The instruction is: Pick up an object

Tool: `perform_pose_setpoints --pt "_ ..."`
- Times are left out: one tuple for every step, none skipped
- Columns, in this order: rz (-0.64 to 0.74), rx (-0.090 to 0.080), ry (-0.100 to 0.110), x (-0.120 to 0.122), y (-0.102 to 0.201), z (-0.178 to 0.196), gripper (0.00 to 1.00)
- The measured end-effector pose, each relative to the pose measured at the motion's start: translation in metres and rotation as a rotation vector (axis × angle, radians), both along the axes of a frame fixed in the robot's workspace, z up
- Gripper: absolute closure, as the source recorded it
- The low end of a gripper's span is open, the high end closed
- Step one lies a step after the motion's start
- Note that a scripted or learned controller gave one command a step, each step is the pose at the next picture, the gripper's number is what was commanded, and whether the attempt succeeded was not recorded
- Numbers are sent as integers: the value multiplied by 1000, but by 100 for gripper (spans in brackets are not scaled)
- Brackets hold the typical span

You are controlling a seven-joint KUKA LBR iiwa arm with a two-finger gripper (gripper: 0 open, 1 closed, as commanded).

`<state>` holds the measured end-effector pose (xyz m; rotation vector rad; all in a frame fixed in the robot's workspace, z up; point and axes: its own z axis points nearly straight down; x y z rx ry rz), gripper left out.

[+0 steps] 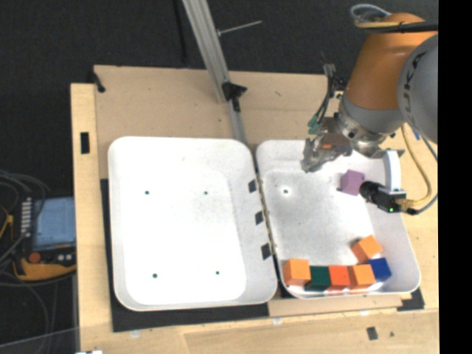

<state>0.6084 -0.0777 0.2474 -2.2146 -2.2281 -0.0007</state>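
Observation:
My gripper (316, 157) hangs over the far part of the right bin (310, 212), below the orange band of the arm. A purple block (352, 181) lies in that bin just to the gripper's right and a little nearer. Along the bin's near edge sits a row of blocks: an orange block (297, 271), a green block (319, 276), another orange block (340, 275), a further orange block (362, 274) and a blue block (380, 268). One more orange block (367, 248) lies above that row. Nothing shows between the fingers.
The left bin (181, 220) lies beside the right one, with clips along the shared edge. A slanted metal rail (210, 50) rises from behind the bins. A black cable connector (376, 194) hangs by the arm near the purple block.

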Motion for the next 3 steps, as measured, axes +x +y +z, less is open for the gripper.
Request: perform_pose_setpoints --pt "2 1 -2 0 49 8 100" --pt "2 1 -3 -3 99 12 100" --pt "2 1 -1 1 157 8 100"
